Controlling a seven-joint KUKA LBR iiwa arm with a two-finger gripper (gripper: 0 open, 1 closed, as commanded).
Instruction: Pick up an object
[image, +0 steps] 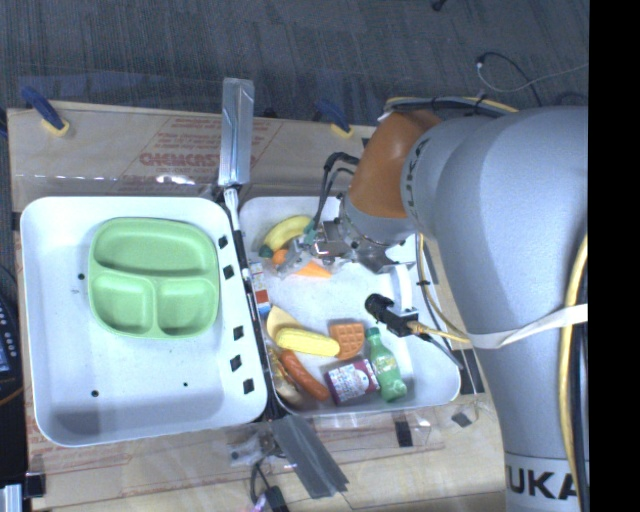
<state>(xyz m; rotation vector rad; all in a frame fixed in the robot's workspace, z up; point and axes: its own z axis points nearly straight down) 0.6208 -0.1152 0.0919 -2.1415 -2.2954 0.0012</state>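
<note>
Banana (286, 232) lay in right bin (440, 375), pincer (322, 245) just beside it; pincer state can't tell.

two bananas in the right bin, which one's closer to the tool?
The banana at the bin's far end, just left of the tool. The other banana lies nearer the camera.

We see a brown bench (110, 145) carrying two white bins side by side, touching along a middle seam. The left bin (50, 330) and the right bin (440, 385) rest directly on it. Blue clamps (45, 108) grip its far edge, and a grey bracket (310, 455) sits at its near edge.
</note>
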